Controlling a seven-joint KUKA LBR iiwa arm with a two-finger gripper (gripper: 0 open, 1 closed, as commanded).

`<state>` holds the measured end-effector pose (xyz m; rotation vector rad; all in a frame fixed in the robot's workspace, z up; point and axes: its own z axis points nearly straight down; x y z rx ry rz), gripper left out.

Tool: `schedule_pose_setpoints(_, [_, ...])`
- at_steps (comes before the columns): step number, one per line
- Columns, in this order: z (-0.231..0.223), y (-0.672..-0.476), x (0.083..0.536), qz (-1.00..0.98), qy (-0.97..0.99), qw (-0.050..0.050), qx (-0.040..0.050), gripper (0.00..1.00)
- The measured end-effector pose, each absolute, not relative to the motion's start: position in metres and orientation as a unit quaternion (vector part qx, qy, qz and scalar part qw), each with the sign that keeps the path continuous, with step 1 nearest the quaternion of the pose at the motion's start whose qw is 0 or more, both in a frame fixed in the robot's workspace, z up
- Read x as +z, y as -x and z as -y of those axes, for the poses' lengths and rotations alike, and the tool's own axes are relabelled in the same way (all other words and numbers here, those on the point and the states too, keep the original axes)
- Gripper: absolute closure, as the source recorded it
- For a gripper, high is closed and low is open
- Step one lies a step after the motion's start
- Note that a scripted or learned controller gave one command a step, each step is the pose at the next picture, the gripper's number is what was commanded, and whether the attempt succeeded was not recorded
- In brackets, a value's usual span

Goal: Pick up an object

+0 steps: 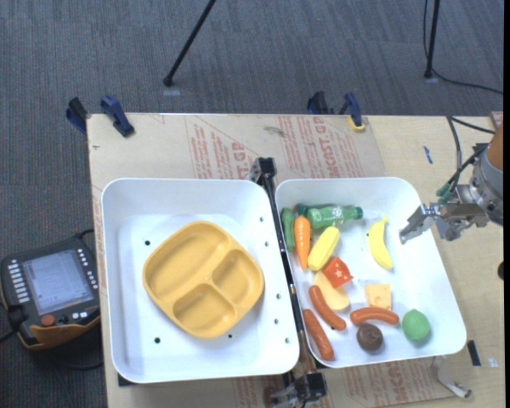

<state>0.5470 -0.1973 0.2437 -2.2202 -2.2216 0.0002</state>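
Bench [238, 143] | pincer [425, 222] over right bin [442, 287] rim | grip state unclear, touching nothing

You see the gripper [425, 220] over the right bin's [438, 266] right rim, near the banana [379, 243]; the left bin [123, 228] holds a yellow tray [204, 277].

Both bins are white: the left bin [119, 228] carries a yellow divided plate [203, 277], and the right bin [438, 279] holds a green bottle [333, 215], an orange carrot [302, 238], a yellow corn cob [323, 248], a yellow banana [379, 243], a red piece [337, 272], reddish-brown sausages [325, 307], a yellow cheese cube [377, 296], a green lime [416, 325] and a dark brown ball [370, 337]. The surface [229, 143] is tan with red lettering, and blue clamps [116, 114] grip its far edge. The floor [68, 41] is dark grey. The gripper [421, 223] is grey.
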Motion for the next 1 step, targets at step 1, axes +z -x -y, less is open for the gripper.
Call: schedule_pose_setpoints(1, [0.2123, -0.5772, 0.1355, 0.760, 0.650, 0.002, 0.0004, 0.00])
